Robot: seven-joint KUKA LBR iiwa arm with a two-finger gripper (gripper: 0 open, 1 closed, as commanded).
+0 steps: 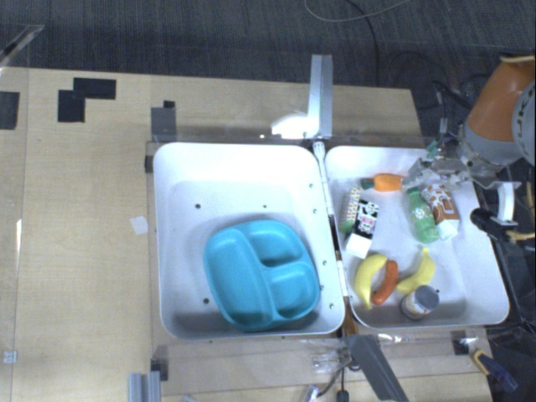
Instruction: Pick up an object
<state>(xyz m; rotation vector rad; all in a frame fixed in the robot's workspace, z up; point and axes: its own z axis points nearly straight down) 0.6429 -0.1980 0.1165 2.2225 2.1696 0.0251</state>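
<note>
My gripper (437, 174) hangs over the far right part of the right bin (500, 301), open, with nothing between its fingers. Just below it lie a brown and white packet (443, 208) and a green bottle (422, 217). An orange carrot (388, 182) lies to the gripper's left by the far wall. A black and white box (366, 218) sits near the divider. Toward the front are two yellow bananas (368, 275) (422, 272), a red sausage (385, 284) between them, and a small can (416, 302).
The left bin (172, 182) holds a blue divided plate (261, 273). A metal post (321, 99) stands at the back between the bins. The arm's orange band (498, 99) is at the right edge. Cables lie on the dark floor behind the bench.
</note>
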